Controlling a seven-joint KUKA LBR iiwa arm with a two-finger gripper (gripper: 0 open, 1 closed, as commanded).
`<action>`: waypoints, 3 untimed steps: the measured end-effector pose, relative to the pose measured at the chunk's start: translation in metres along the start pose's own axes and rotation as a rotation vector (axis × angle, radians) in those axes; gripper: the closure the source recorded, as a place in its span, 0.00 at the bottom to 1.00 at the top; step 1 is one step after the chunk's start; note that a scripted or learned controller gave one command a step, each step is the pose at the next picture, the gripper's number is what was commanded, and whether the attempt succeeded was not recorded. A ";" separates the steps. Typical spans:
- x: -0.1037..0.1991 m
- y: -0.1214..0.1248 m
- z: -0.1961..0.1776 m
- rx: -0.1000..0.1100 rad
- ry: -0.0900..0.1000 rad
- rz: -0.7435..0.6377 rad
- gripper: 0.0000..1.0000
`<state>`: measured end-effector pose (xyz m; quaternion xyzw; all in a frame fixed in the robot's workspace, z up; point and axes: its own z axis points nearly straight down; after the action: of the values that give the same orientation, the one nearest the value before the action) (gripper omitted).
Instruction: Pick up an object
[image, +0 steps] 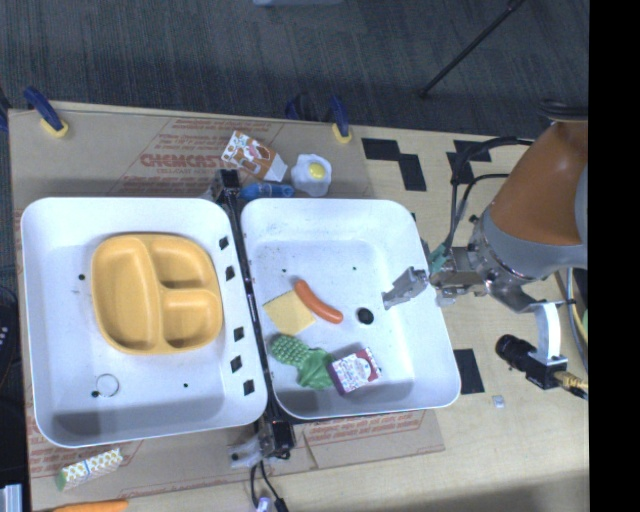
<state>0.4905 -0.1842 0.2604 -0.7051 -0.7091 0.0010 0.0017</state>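
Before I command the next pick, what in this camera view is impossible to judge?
- Gripper: too small and blurred to tell its finger state.
- Green toy: partly overlapped by the maroon packet.
- Packet's label: too small to read.
- Orange item: cut off by the bottom edge.

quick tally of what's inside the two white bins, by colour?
Yellow: 2, the compartmented plastic tray in the left bin and the flat cheese-like slice in the right bin
Orange: 1, the sausage-shaped toy
Green: 1, the knobbly vegetable toy
Dark red: 1, the small packet
Total: 5
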 end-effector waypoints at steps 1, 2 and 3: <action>0.023 0.081 0.128 0.002 0.000 0.083 0.00; 0.061 0.092 0.169 0.001 0.000 -0.480 0.00; 0.061 0.093 0.158 0.002 -0.001 -0.483 1.00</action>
<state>0.5823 -0.1230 0.1017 -0.5148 -0.8573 0.0013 0.0022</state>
